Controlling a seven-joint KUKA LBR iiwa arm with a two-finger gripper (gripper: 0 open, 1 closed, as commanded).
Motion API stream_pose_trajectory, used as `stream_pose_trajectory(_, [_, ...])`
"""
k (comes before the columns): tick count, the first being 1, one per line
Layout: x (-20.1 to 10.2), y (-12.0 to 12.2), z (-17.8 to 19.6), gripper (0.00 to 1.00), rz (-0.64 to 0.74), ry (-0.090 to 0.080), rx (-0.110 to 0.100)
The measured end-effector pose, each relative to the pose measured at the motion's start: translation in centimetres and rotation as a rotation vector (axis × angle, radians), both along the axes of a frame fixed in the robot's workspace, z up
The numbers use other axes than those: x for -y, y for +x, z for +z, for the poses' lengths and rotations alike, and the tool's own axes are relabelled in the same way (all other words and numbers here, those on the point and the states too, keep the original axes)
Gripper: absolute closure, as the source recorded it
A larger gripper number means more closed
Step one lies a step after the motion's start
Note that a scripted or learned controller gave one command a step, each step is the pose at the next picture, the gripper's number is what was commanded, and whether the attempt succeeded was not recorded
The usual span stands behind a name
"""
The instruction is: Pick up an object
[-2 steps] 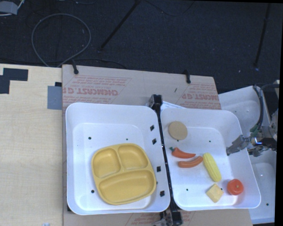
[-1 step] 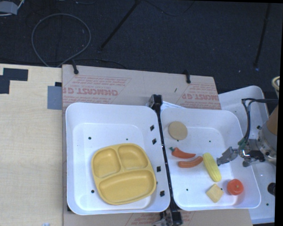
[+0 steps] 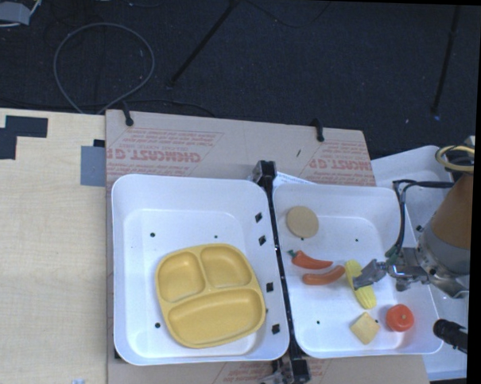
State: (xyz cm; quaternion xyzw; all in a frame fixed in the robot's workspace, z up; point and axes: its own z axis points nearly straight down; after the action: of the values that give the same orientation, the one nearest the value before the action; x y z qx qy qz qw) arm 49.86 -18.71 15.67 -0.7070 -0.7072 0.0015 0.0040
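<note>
Yellow corn cob in the right bin, long axis running about 11 to 5 o'clock, touching the hand reaching in from 3 o'clock; spread of the hand impossible to tell; orange sausage just beside at 9 o'clock.

One fixed camera looks down at a slant on both white bins, from fairly high.
</note>
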Motion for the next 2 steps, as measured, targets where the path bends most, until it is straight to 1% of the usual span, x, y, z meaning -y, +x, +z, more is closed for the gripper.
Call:
stream_pose_trajectory(1, [0.4, 0.1, -6.3, 0.00, -0.001, 0.000, -0.001])
stream_pose_trajectory(2, [0.5, 0.1, -5.0, 1.00, -0.005, -0.001, 0.002])
